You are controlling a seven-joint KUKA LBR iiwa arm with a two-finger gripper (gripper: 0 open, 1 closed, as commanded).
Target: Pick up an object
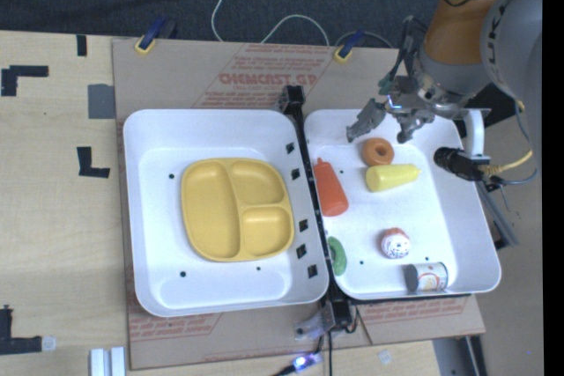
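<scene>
The step in hand looks like the approach: nothing is lifted yet, and the gripper (383,127) hangs over the far part of the right bin (458,229) with its jaws spread and nothing between them. The nearest candidate is the small brown ring (379,151), lying on the bin floor just below the jaws, with a yellow corn-shaped piece (390,177) just beside it toward the near side. An orange carrot-like piece (330,188) lies against the bin's left wall, a green thing (337,254) sits near the same wall, and a white ball (395,243) and a small can on its side (426,277) rest toward the near edge. The left bin (150,216) holds a yellow divided plate (236,209). Next, the jaws would need to come down astride one thing, likely the ring, then close. The arm reaches in from the right, its wrist tipped down over the counter.
</scene>
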